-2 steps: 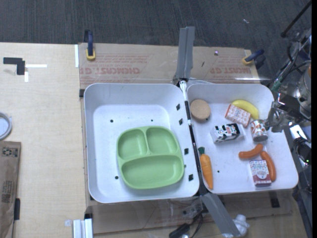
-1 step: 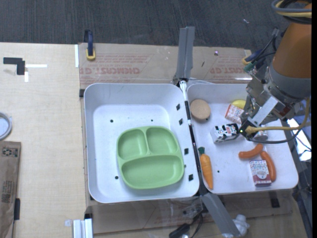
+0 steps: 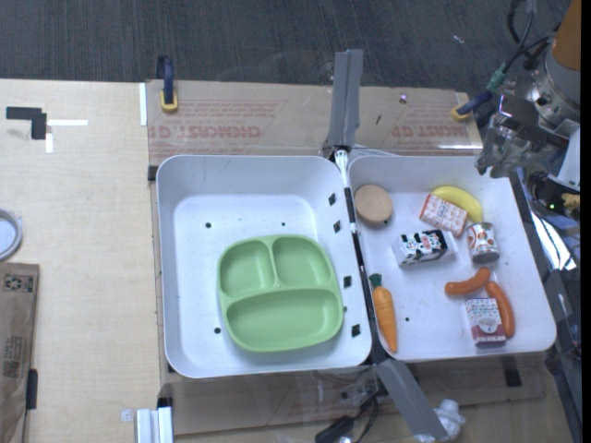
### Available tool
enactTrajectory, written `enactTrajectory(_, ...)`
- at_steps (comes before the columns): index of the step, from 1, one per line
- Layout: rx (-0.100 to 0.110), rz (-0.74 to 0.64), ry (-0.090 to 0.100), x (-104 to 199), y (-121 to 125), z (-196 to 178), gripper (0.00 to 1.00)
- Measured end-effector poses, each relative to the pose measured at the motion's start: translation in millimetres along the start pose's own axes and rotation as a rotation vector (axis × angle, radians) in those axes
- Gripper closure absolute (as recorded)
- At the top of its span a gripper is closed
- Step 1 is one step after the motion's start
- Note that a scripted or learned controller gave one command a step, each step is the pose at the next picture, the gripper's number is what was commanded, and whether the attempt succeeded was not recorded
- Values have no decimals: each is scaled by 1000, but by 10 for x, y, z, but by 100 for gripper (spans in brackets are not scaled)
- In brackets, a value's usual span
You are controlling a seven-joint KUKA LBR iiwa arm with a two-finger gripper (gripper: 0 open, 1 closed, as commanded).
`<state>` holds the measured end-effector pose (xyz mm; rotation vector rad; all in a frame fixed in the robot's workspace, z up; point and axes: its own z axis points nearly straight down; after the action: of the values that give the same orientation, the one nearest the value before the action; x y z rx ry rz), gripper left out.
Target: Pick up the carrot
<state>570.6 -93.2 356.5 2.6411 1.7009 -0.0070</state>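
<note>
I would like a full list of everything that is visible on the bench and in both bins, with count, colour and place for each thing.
bins: 2, white, side by side on the bench
divided plate: 1, green, in the left bin
carrot: 1, orange with green top, right bin, along its left wall near the front
round cookie: 1, tan, right bin, back left
banana: 1, yellow, right bin, back
snack box: 1, red and white, beside the banana
cow-print carton: 1, black and white, right bin, middle
small can: 1, red and white, right of the carton
sausages: 2, orange, right bin, front right
packet: 1, red, front right
clamps: 2, blue and yellow, back of the bench
gripper: 1, grey metal, above the right bin's back right corner
</note>
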Motion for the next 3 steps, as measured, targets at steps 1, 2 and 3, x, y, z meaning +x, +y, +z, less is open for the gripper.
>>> enactTrajectory(1,2,397,-1,710,-175,454,100)
enactTrajectory(2,1,-9,0,437,70,475,100)
enactTrajectory(3,0,55,1,1007,-308,299,100)
